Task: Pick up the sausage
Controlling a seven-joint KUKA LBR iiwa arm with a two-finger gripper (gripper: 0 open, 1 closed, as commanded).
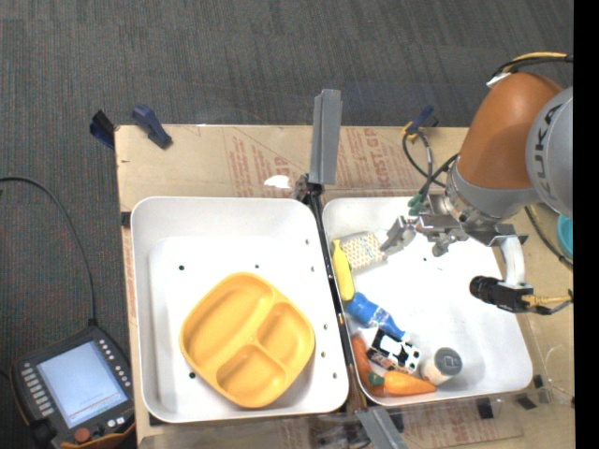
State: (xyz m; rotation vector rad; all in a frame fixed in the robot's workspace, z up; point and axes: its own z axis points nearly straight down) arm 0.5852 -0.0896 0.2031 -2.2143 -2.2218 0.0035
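Note:
The sausage (359,356) is a short reddish-brown piece lying against the left wall of the right bin (487,344), near its front corner, partly tucked under a black-and-white toy (393,351). My gripper (418,238) hangs over the back half of that bin, well behind the sausage and just right of a pale gridded piece (361,250). It looks open, with nothing between its fingers.
Around the sausage lie a blue bottle (372,311), a yellow banana (342,269), an orange carrot (409,384) and a grey-capped cream bottle (442,364). The left bin (164,227) holds a yellow divided plate (248,339). A grey post (326,138) stands behind the bins.

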